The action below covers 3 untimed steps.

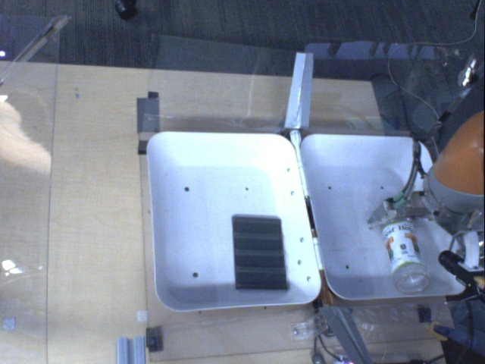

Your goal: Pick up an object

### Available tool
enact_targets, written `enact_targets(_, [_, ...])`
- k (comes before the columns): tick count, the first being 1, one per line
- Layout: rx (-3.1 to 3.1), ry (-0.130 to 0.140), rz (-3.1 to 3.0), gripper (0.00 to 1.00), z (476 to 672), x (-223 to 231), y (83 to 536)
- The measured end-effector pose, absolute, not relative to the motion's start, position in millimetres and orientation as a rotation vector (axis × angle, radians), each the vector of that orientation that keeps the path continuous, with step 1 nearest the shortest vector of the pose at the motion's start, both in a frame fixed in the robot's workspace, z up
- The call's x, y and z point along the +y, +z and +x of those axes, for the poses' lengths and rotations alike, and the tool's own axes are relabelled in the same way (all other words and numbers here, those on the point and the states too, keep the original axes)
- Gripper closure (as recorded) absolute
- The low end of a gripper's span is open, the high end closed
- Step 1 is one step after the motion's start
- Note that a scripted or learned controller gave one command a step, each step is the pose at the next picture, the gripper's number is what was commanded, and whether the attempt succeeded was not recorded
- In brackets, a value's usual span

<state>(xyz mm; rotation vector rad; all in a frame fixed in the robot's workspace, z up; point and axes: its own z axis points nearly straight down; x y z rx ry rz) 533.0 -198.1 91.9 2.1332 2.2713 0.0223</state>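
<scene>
my claw [394, 207]: over right white bin [348, 173], cannot tell its state | clear plastic bottle with white-orange label [402, 254]: lying just near of my claw, right side of that bin | long axis: far-to-near

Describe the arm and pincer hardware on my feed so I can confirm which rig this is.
The arm enters from the right: a grey body with a rounded orange band above the wrist. Thin cables run along it down to the wrist. The pincer is small, metallic grey hardware at the tip. No readable markings show on it.
</scene>
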Motion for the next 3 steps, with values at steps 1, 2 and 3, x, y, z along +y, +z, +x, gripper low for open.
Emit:
enact_targets(1, [2.314, 0.023, 2.09, 0.0, 532.0, -203.4, 92.3])
enact_targets(2, [2.31, 0.031, 2.084, 1.0, 535.2, -202.6, 104.2])
enact_targets(3, [2.215, 0.006, 2.223, 1.0, 551.9, -143.8, 189.6])
